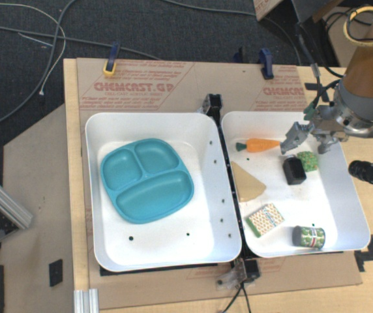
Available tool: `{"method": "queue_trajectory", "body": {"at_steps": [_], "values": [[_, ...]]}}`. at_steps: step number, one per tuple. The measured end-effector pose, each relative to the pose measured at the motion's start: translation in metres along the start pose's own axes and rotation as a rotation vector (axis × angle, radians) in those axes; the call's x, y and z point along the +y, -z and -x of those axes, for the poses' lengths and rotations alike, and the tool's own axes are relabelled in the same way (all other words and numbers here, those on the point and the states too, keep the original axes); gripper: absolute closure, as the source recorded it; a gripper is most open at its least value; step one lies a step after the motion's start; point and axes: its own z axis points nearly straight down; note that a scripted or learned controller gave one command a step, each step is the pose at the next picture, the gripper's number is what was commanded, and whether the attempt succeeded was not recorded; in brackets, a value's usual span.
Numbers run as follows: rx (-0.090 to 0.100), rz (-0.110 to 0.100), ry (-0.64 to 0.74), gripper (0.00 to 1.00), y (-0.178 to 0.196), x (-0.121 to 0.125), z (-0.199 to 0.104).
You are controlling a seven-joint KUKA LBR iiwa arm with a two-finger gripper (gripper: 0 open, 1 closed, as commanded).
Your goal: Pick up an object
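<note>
You have two white bins side by side, and the black clamp [212, 103] at the top of the seam between them serves as the landmark.

Down and to the left of the clamp, the left bin [102, 240] holds one thing: a teal divided plate [147, 180] lying flat, with three compartments, slightly rotated.

To the right of the clamp, the right bin [349, 233] holds the loose objects. Nearest the clamp, just down and right of it, lies a toy carrot [262, 145], orange with its green end pointing toward the seam. Below the carrot, against the seam side of the bin, rests a tan wedge [248, 183]. Further right of the carrot, a small black block [294, 171] sits touching a green knobbly ball [308, 161]. Well below the clamp, toward the bin's near edge, you see a patterned small box [265, 219], and right of that a dark can [309, 237] lying on its side.

The gripper [312, 137] hangs over the upper right part of this bin, right of the carrot's orange tip and just above the green ball. Its two fingers stand spread apart with nothing between them.
</note>
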Motion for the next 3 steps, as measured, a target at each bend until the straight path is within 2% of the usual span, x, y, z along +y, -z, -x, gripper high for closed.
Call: {"method": "queue_trajectory", "body": {"at_steps": [1,3], "values": [[-0.002,0.014,0.003,0.00,0.008,0.002,0.000],[-0.001,0.010,0.003,0.00,-0.083,0.006,-0.016]]}}
